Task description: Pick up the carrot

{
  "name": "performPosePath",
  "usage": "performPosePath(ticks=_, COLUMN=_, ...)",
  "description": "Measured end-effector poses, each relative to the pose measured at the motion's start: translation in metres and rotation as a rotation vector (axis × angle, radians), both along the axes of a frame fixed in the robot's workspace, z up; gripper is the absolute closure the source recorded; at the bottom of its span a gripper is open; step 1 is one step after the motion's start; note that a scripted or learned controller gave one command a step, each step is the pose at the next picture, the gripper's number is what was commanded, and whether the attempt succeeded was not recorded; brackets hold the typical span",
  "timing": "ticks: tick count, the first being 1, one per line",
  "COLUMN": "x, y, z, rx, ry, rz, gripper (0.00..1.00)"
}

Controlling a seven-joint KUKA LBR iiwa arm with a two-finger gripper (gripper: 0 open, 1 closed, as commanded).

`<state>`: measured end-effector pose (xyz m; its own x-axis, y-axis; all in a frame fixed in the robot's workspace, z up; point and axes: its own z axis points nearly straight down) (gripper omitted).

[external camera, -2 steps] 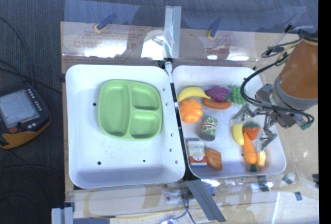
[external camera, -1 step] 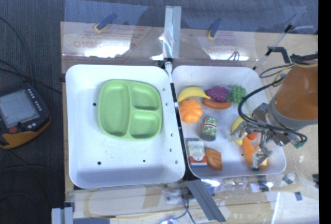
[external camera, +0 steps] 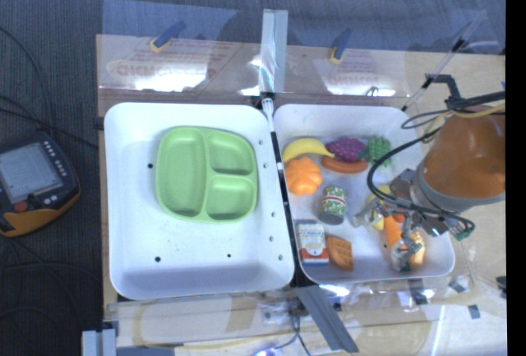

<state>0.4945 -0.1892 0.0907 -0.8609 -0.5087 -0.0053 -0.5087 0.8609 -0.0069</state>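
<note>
Over the right bin point(external camera: 448, 262), near its front right corner, the gripper point(external camera: 400, 241) hangs low among cables; finger state cannot be told, since wrist and wiring hide the tips. An orange-and-yellow item point(external camera: 408, 246) sits right under it, identity unclear. The carrot point(external camera: 345, 166) lies flat toward the back of the same bin, between the grapes point(external camera: 348, 149) and the can point(external camera: 333, 203), just right of the banana point(external camera: 302, 149), well apart from the gripper. Risk: closing here would likely catch the wrong item, given the mismatch in position. Second risk: the carrot touches the grapes and is crowded by the broccoli point(external camera: 377, 148), so a descent there could grab or shove neighbours.
</note>
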Motion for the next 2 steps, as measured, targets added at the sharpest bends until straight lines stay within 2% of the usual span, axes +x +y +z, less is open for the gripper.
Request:
performPosePath(ticks=1, x=0.004, y=0.035, z=0.0, rx=-0.002, ry=-0.007, rz=-0.016, gripper=0.0)
performPosePath(ticks=2, x=0.003, y=0.024, z=0.0, rx=0.003, ry=-0.008, rz=0.051, gripper=0.0)
